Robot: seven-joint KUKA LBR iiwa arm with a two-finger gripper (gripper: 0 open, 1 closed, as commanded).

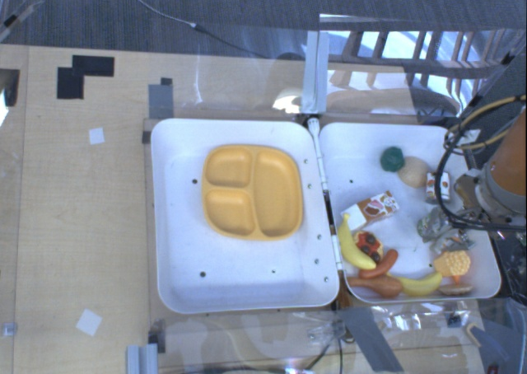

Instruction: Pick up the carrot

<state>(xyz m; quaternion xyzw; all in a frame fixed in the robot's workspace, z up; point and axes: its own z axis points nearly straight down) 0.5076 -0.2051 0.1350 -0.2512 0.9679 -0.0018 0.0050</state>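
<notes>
Pale wooden tabletop (74,224); at lower right the carrot (381,286) lies wedged among bananas (354,249), so the pincer (445,228), grip unclear, may snag neighbours.

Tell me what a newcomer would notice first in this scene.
The yellow divided plate stands out first, alone in the middle of the left bin. Next comes the clutter along the near edge of the right bin: two bananas, orange-red pieces that may include the carrot, and a small printed box. The arm reaches in over that bin's right side.
</notes>
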